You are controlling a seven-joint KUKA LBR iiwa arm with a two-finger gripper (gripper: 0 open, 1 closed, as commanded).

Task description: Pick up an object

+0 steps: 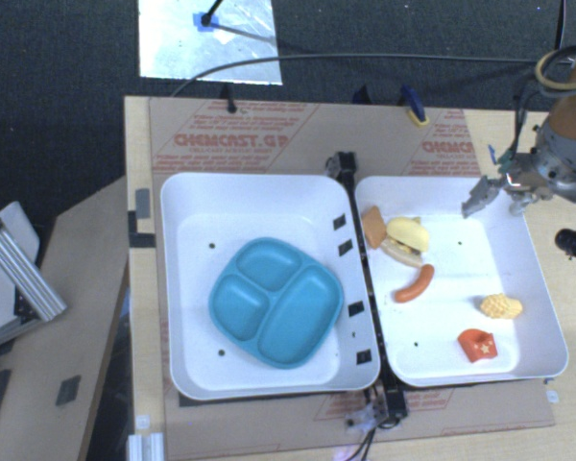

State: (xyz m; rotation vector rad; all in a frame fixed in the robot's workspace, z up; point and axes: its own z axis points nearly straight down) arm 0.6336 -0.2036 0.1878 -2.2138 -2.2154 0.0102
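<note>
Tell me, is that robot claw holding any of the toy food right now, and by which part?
Nothing is held. The gripper hangs above the right bin's back edge with nothing between its fingers; the hot dog and corn lie untouched.

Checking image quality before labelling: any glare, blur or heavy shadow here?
Camera view: even light, soft shadows; glare on the foil sheet at the top; the gripper looks slightly blurred; the blue plate and sausage are sharp.
</note>
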